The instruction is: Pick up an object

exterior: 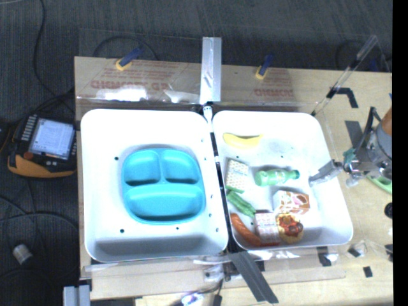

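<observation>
One green bottle (276, 176) lies just inward of the jaws (324, 173), its long axis pointing toward them; whether they are apart is unclear.

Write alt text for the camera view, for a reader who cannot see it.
Two shallow white bins sit side by side on a bench: the left bin holds a blue divided plate, and the right bin holds a banana, a green bottle and other small food items. The arm's gripper sits at the right bin's right edge.

Blue divided plate (163, 185) in left bin (95, 171).
</observation>
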Robot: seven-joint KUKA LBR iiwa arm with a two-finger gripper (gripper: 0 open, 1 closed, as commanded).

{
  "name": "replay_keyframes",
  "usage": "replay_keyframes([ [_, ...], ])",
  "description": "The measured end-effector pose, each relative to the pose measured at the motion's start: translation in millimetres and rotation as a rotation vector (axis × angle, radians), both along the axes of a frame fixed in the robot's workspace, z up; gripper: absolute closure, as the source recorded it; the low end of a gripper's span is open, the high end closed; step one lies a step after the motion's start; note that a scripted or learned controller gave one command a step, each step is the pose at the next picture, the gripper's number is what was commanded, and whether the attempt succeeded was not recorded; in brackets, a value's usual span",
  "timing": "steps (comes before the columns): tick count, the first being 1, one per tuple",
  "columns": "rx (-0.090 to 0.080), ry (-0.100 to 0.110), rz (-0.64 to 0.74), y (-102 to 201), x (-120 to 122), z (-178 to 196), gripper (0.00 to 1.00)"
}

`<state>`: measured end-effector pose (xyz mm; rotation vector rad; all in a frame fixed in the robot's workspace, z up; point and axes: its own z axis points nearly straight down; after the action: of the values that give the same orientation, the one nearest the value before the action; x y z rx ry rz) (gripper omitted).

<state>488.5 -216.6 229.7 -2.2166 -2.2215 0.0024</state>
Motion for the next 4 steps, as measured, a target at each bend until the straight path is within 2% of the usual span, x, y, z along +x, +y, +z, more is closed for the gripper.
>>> replay_keyframes([
  [1,-0.001,0.0,-0.086,50,56,-75,0.0],
  [2,-0.004,-0.001,-0.002,34,154,-63,0.0],
  [3,-0.008,-0.011,-0.038,88,180,-141,0.0],
  [4,-0.006,-0.002,-0.018,112,171,-95,0.0],
])
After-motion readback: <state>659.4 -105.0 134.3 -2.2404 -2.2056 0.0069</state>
